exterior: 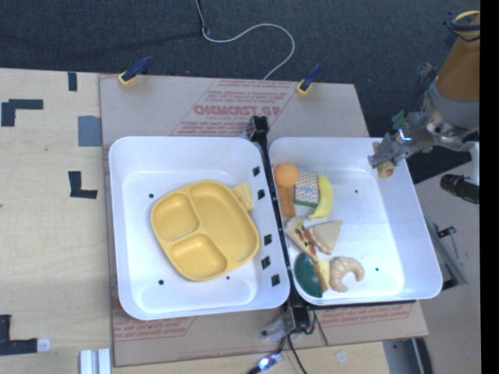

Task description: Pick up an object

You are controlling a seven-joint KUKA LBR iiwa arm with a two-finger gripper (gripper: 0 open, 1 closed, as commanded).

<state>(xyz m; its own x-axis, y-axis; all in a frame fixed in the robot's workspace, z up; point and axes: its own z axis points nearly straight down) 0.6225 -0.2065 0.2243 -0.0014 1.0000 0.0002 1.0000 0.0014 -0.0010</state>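
My gripper (384,160) hangs over the far right corner of the right bin (390,232), apart from the toy food. That food lies along the bin's left side. An orange ball (285,174) is at the far end, with a banana (327,196) and a green-and-tan block (306,188) beside it. Nearer lie a wedge-shaped slice (327,234), a croissant (347,271) and a dark green piece (306,276). Nothing shows between the fingers.
The left bin (132,209) holds a yellow three-compartment plate (204,228) with a small pale yellow piece (244,195) at its far right edge. Black clips (257,127) join the bins at the middle wall. A white cable (257,33) runs behind the bench.
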